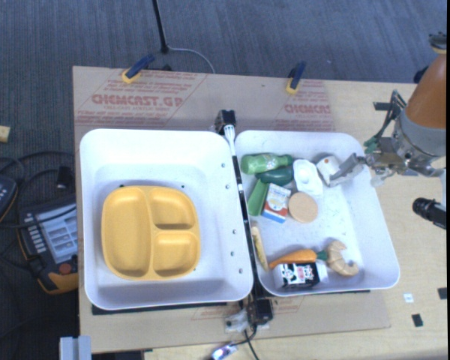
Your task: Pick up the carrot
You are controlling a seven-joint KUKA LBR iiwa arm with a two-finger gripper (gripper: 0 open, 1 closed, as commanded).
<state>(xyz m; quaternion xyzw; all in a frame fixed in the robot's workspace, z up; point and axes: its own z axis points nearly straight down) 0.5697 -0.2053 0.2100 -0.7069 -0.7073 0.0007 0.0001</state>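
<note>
Though in plain view at the far-right corner of the right bin (375, 223), gripper (343, 169): jaw state cannot tell, too blurred & small; nothing seen gripped. Pointed view-left over bin interior, just beside a small white/red item (326, 163). Behind it, grey wrist, then orange band (429, 96) at view's right edge.

Nearest items, far half of right bin:
- white lumpy obj. (306, 175), just left of gripper tip.
- round tan disc (303, 208), below white obj., touching small box (276, 203) (white/red/blue).
- light green bottle (265, 163), lying on side along far wall.
- dark green item (279, 176), just under bottle, touching it.
- green stick-shaped item (256, 197), tilted, against left wall.

Near half of right bin:
- carrot (294, 258): orange, lying flat, roughly L–R, well apart from gripper. Resting along top edge of black/white carton (298, 274), touching it; right end near tan pastry-like piece (342, 259).
- thin yellowish strip (259, 247) by left wall, just left of carrot.

Further out:
- left bin (97, 156), w/ yellow divided plate (150, 231), 3 compartments, approx. centred.
- cardboard sheet (135, 100) under both bins, red lettering; two yellow/blue clamps (137, 67) (294, 79) on far edge.
- black fitting (226, 120) between bins at far end.
- black pole (157, 13) & cable on grey carpet beyond.
- handheld control unit (45, 235) on floor, view-left of bench.
</note>
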